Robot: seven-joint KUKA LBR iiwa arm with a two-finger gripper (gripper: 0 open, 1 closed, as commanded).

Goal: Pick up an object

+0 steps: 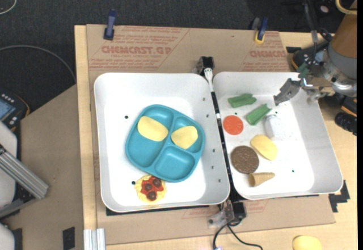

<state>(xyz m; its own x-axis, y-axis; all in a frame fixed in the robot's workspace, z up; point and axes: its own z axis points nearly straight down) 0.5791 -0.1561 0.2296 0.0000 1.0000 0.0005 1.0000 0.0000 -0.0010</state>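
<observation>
Green pieces [249, 106] lying in right bin [317, 147], upper part, nearest end effector [283, 94]. You're seeing it hovering just beside them, likely lining up grasp; finger state — cannot tell. Nothing pinched visibly.

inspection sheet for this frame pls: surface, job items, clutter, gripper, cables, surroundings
Surface: left bin and right bin, side by side on a board.
Job's things: right bin holds two green pieces, orange disc, brown cookie, yellow piece, cone. Left bin: blue tray with two yellow pieces; small pizza.
Clutter: nothing seen.
Grippers: gripper over the right bin's far right, holding nothing.
Cables: black cable at the front edge.
Surroundings: two blue clamps, dark carpet.
</observation>
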